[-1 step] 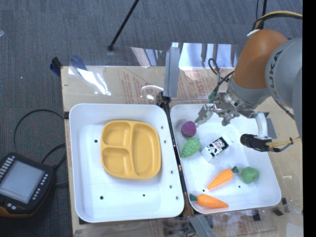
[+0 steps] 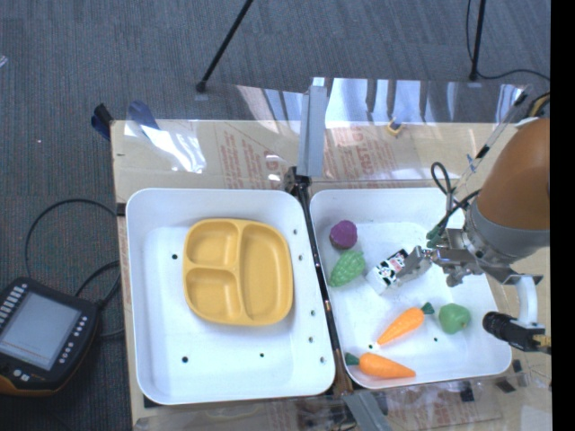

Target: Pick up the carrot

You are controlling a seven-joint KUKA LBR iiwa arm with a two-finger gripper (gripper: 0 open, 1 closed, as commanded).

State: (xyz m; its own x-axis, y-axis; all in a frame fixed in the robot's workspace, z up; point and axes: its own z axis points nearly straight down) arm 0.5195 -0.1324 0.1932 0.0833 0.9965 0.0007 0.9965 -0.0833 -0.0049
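Sitting side by side on the bench, two shallow white bins hold everything in play. The left bin carries a yellow divided plate with three compartments, each bare, lying a little toward the bin's right half. The right bin holds the toy food: a purple round piece near the back left, a green bumpy vegetable just in front of it, and a small black-and-white carton beside that. Two carrots lie toward the front: one carrot tilted near the middle, another carrot lying flatter by the front wall. A green rounded piece sits right of the tilted carrot. The gripper reaches in just beside the carton; whether it is wide or closed cannot be told. Both carrots rest apart from it.
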